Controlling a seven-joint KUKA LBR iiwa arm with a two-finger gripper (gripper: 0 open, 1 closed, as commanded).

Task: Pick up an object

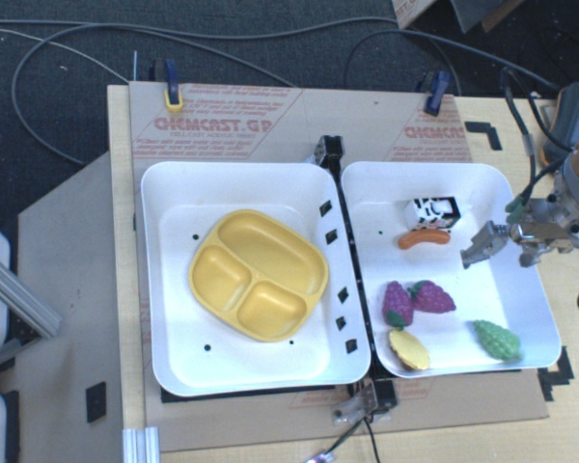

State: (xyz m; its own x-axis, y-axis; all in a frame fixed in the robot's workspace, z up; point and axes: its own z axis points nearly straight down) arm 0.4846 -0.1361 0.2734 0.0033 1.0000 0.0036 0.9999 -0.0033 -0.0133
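Nothing is picked yet: my gripper [494,241] hangs over the right bin [533,302], fingers apart and holding nothing, near the orange sausage [424,239]; the whole grasp remains.

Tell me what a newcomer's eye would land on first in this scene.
First comes the yellow divided plate, lying alone in the middle of the left bin. Next, the bright toys scattered in the right bin: a purple grape bunch, an orange sausage, a yellow piece and a green one. The gripper hangs over that bin's right side.
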